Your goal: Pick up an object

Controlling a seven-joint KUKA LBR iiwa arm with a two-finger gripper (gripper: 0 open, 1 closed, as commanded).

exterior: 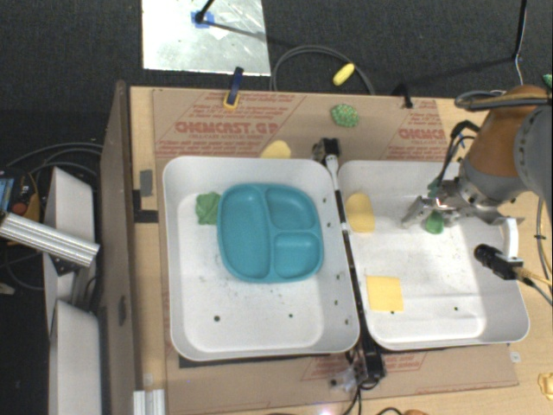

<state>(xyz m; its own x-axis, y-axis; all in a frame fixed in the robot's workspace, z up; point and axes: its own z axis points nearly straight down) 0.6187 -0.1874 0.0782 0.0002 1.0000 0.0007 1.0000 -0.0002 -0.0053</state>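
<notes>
**Gripper down on a small green object in the right bin**

The two-finger gripper sits low in the right-hand shallow white bin, near its far right side, with metal fingers splayed to either side of a small green rounded object. The green piece shows just below and between the fingertips, but whether it is clamped or merely sitting under them is too small and too blurred to settle, so I cannot tell if the fingers are apart or closed on it. Judging by the pose, this green thing is what the pick is aimed at.

Behind the gripper, the grey arm with its orange band comes in from the right and is cut off at the frame edge; a black fitting hangs just below the wrist.

Elsewhere in the same bin lie a pale yellow rounded block close against the dividing wall and a flat yellow square piece nearer the front, both well apart from the gripper.

The left-hand white bin holds a teal plastic divided plate, which covers part of a green leafy-looking item at its left edge, so that item's full shape is hidden.

Outside the bins, on the cardboard sheet, sit a green bumpy ball and a yellow lump partly tucked behind the left bin's far rim.
</notes>
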